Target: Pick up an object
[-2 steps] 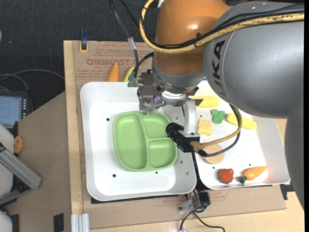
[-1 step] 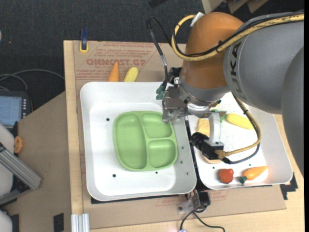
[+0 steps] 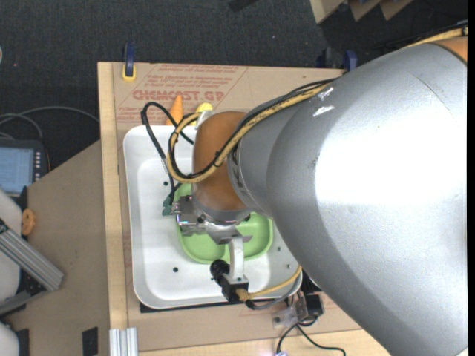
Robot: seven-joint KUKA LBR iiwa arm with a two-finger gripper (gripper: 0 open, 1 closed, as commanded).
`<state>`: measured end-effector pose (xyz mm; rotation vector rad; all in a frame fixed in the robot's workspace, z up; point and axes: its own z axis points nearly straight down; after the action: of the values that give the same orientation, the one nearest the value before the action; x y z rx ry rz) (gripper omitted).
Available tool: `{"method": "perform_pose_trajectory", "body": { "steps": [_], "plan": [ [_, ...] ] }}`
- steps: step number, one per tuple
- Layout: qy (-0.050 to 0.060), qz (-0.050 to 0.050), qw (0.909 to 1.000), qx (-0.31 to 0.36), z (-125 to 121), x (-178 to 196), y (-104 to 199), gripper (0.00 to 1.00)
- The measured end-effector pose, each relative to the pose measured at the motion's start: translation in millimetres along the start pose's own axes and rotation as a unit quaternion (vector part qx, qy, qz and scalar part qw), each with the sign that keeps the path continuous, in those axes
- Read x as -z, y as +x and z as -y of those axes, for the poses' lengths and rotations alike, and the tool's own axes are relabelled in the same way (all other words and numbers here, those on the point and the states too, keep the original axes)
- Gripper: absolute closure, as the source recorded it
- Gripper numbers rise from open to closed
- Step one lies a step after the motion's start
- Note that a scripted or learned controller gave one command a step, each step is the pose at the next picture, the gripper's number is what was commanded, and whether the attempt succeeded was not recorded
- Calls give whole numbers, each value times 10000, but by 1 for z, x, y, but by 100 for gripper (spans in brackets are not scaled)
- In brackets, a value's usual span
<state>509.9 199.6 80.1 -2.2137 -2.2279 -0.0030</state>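
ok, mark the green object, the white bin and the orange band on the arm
green object [image 3: 256, 237]: camera view, its right-hand rim beside the wrist.
white bin [image 3: 145, 199]: camera view, bare floor near its left wall.
orange band [image 3: 215, 154]: camera view, its upper face.

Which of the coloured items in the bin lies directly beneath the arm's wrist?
The light green dish-like object, lying in the white bin right under the wrist. The orange item sits apart at the bin's far edge.
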Motion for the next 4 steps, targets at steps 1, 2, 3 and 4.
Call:
{"method": "perform_pose_trajectory", "body": {
  "steps": [1,2,3,4],
  "plan": [
    [-74,-19,10000,-18,-50,121,22,100],
    [-50,2,10000,-25,-132,150,24,100],
    [69,14,10000,-28,-154,-3,24,100],
    [14,10,10000,-22,-156,5,25,0]
  ]
}}
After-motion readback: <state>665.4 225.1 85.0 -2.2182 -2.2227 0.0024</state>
